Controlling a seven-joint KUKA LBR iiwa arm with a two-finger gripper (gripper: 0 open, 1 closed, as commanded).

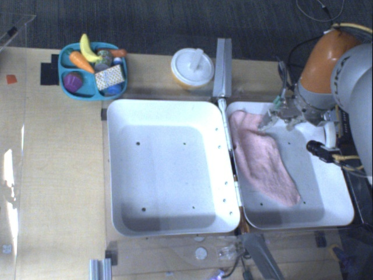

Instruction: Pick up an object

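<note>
The gripper (pixel 278 114) is observed at the upper edge of the right bin (pixel 326 214), suspended below the grey arm (pixel 352 77) and its orange band (pixel 323 63). Whether the gripper is spread or pressed together cannot be told: the mechanism is seen as a small, cluttered metallic mass and the tips are not resolved. Its lower end is located just beside, possibly touching, the upper right corner of the pink cloth (pixel 262 162); contact cannot be confirmed, and no part of the cloth is seen gripped.

The pink cloth is found lying crumpled in the right bin, along that bin's left wall, extended from the upper left corner down toward the lower middle. The remainder of the bin floor to the right of the cloth is seen bare and white. A black cable (pixel 319 150) is noted running from the wrist across the bin's right side.

The left bin (pixel 169 168) is recorded adjoining the right bin, with a grey metal divider (pixel 222 69) standing at the top of the seam between them. Beyond the bins, on the bench (pixel 52 185), a white lidded cup (pixel 192 67) is placed just left of the divider. Further left, a blue tray (pixel 87 92) is noted, containing toy foods, among them a yellow banana (pixel 87 48) and an orange carrot (pixel 80 61).
</note>
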